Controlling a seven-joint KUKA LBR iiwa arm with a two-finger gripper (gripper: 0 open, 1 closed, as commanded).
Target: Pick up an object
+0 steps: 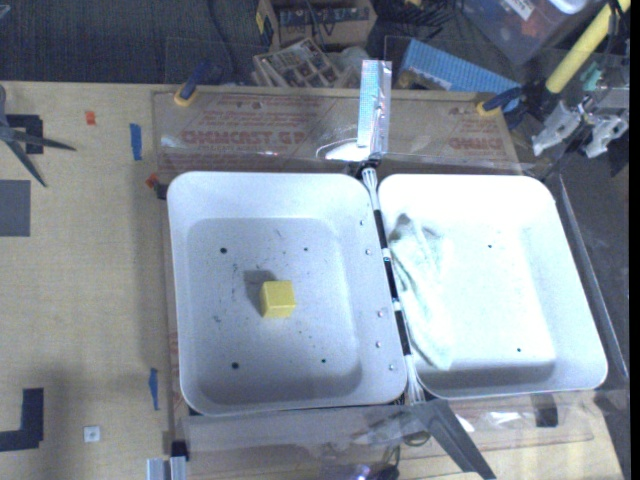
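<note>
Two shallow white bins sit side by side on the bench: the left bin (200, 208) and the right bin (520, 208). One yellow block (278, 298) lies in the left bin, near its middle. On the bench at the far left there are two strips of blue tape, one far (135, 141) and one near (153, 388).

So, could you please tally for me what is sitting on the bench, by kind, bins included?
White bins: 2, the left bin and the right bin
Yellow blocks: 1, the yellow block, lying in the left bin
Total: 3
</note>
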